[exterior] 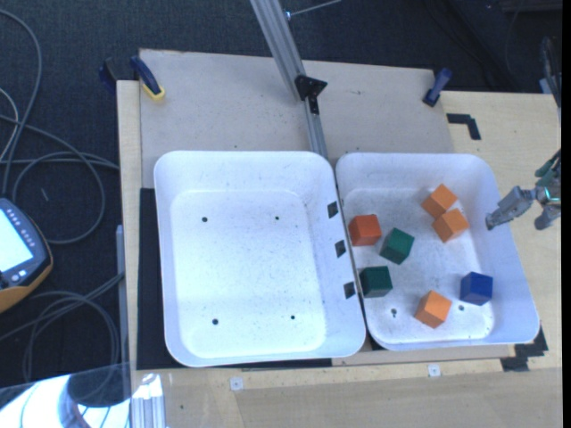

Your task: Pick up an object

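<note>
Dark carpet strewn with cables surrounds a pale wooden bench (pixel 232 96) that bears two shallow white bins side by side. Seven small cubes lie scattered in the right bin (pixel 406 169): an orange pair (pixel 444 212) touching near the far right wall, a red-orange cube (pixel 364 230) just beside a green cube (pixel 397 245), a darker green cube (pixel 376 281) near the divider, another orange cube (pixel 434 308) and a blue cube (pixel 476 287) toward the near rim. They look like hard, matte, sharp-edged blocks, loosely tumbled at odd angles, which suggests they were dropped rather than arranged. The orange pair sits closest to the gripper (pixel 526 205), so it seems the likeliest target. That gripper hovers at the right bin's outer rim, its fingers spread and holding nothing. The left bin (pixel 241 163) is speckled plastic with rounded corners. A slanted metal rail (pixel 281 38) crosses the bench behind.
</note>
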